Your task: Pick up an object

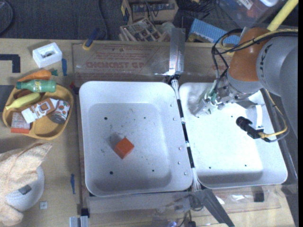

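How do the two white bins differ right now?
The left shallow white bin holds a small orange block near its middle; the right shallow white bin does not. The end effector is over the right bin's far-left corner, not the left bin. Both are white, shallow and side by side.

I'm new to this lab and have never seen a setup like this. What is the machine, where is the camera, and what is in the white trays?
One camera looks down at a slant on a bench. The grey arm with the orange band is the robot, reaching in from the right. Its gripper hangs low over the right bin, near that bin's far left corner; nothing shows between its fingers. The left bin holds an orange block. A yellow bowl of toy food sits at the far left.
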{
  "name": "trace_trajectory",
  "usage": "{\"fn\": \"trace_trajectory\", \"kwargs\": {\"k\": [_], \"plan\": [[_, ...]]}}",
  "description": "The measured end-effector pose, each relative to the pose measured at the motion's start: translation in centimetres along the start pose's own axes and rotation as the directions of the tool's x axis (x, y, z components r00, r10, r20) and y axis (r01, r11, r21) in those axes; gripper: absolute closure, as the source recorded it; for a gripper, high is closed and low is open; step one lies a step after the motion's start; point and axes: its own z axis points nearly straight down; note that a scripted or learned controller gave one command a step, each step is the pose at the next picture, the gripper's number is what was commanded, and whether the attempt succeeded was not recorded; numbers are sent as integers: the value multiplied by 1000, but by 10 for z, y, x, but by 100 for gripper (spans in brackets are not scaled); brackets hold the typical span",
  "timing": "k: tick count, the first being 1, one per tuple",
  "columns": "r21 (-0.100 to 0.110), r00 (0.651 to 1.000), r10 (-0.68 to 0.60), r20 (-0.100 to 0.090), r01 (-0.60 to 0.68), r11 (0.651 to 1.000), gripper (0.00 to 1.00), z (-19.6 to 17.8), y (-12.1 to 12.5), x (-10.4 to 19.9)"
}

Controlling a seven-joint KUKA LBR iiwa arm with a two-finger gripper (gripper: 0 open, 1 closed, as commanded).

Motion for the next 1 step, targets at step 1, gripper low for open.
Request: {"fn": "trace_trajectory", "kwargs": {"k": [1], "plan": [[24, 1000, -30, -4, 30, 999, 0, 1, 14, -1]]}}
